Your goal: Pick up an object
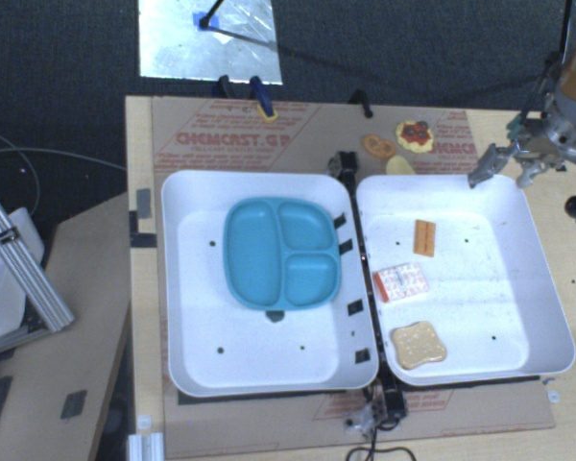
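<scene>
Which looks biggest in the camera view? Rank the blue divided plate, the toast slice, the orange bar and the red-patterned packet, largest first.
1. Blue divided plate, by far the largest.
2. Toast slice and red-patterned packet: too alike to rank.
3. Orange bar, smallest.

Grey metal gripper (507, 164), dark fingertips; orange band above wrist.

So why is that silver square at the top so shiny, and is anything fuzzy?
In the camera view, the silver sheet behind the bench catches the light and glares nearly white; the white bins look bright, with soft shadows along their walls; the tool at the right edge looks slightly blurred, while the blue tray stays fairly sharp.
</scene>
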Robot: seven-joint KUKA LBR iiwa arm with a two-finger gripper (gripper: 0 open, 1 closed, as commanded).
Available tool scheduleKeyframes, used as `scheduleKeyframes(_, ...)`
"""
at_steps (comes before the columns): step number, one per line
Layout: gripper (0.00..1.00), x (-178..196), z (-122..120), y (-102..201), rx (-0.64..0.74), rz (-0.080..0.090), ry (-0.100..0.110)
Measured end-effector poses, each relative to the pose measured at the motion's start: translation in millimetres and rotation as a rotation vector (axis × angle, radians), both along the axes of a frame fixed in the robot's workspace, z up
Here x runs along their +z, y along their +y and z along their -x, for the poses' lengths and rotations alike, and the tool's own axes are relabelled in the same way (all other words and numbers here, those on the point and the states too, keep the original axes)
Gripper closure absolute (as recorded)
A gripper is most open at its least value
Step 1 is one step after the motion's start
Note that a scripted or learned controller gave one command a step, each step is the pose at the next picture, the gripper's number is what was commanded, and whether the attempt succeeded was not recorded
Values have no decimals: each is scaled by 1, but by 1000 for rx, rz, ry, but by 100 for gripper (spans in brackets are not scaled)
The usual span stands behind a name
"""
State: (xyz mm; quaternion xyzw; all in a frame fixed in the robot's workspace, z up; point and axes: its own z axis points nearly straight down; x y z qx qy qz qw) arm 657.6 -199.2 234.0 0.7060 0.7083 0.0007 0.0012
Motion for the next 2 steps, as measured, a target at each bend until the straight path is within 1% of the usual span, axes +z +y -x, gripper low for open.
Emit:
scheduleKeyframes(1, 0, -85, 39, -7, -3, -2, 9)
scheduleKeyframes(2, 0, -71, 26, 108, 11, -5, 0)
